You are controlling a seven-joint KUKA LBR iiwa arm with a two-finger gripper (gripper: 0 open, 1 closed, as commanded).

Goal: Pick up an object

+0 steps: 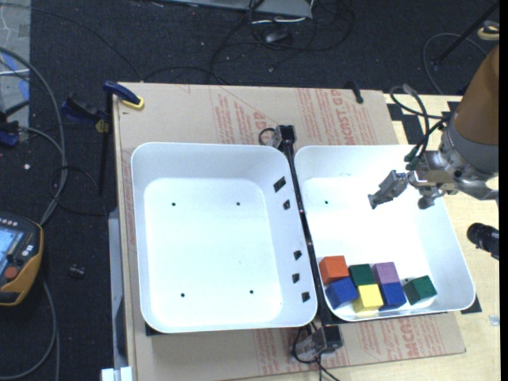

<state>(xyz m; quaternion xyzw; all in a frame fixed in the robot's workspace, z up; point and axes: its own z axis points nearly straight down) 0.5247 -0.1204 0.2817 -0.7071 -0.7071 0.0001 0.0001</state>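
The gripper (406,189), its fingers apart and holding nothing, hung over the right bin (349,169) well up-view from the cluster of blocks (373,284) at that bin's near edge.

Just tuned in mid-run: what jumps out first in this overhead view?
The cluster of colored blocks packed along the near edge of the right bin draws the eye first: orange, green, purple, blue and yellow against white. Next is the gripper, hovering over the upper part of that bin, well apart from the blocks, with nothing between its fingers. The left bin beside it is a plain white basin.
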